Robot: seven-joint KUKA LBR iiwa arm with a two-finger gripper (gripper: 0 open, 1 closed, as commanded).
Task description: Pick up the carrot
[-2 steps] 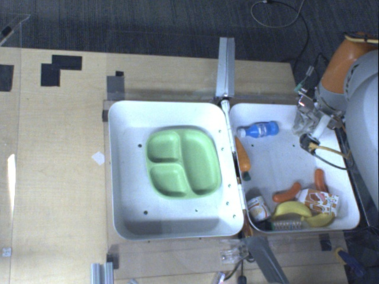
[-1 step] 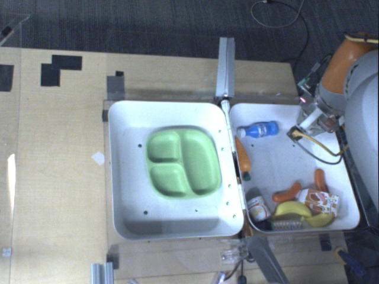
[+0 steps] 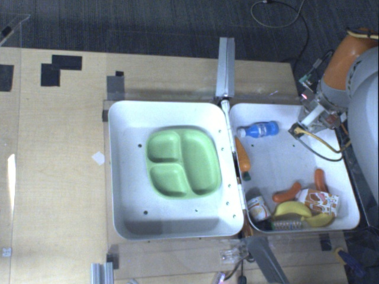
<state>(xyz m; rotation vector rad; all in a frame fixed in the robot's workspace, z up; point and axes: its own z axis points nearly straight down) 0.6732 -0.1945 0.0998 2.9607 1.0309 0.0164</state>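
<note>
Dark carpet runs along the top, a thin black cable looping across it, and below that we've got the pale wooden tabletop carrying two shallow white bins pressed side by side. Biggest on show is the left bin, and sitting square in its middle is a green three-compartment tray. Over to the right bin, and here's where the clutter lives. The arm comes in at the tabletop's right edge, grey body with that orange band up top, hanging over the bin's far right corner; its hand is low by the bin's rim there, whether the fingers are apart or together I cannot tell. Now the carrot, the one we care about: it lies tight along the right bin's left wall, orange body with the dark end pointing toward the near side, well apart from the hand. A clear bottle with a blue cap and label lies near the far wall. Down in the near right corner, a pile: a banana, a red-and-white carton, two sausages, and a small can.
</note>
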